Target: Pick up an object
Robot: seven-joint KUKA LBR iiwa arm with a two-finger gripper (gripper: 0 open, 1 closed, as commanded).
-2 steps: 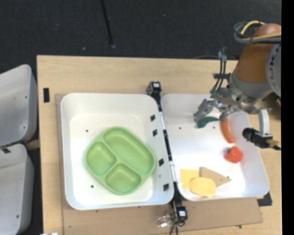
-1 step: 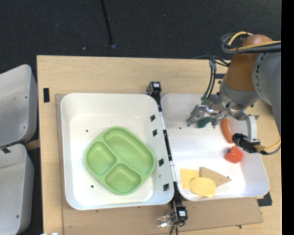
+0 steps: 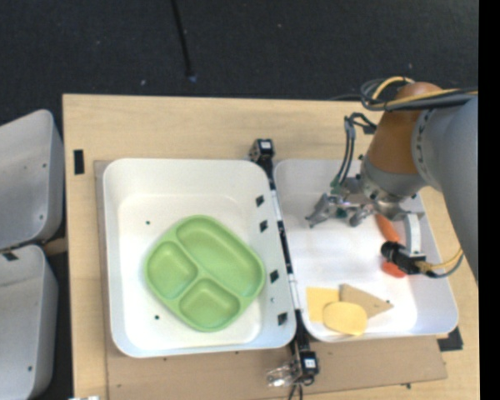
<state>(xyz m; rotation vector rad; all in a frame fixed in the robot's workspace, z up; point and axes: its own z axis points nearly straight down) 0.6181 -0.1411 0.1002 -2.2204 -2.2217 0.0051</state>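
A: Objects for picking lie in the right bin (image 3: 433,307): a yellow piece (image 3: 344,317) on a pale yellow square (image 3: 318,300), a tan wedge (image 3: 365,297) touching them near the front wall, and an orange item (image 3: 389,227) by the right wall, partly hidden.

B: And the gripper (image 3: 337,209)?

A: Low over the back half of that same bin, pointing left, well apart from the yellow pile. I see nothing between its fingers; whether they are spread or closed I cannot tell.

B: The left bin (image 3: 117,190)?

A: It holds a green plate (image 3: 203,272) with three compartments, lying flat.

B: The arm (image 3: 400,144)?

A: It reaches in from the right, orange band above the wrist.
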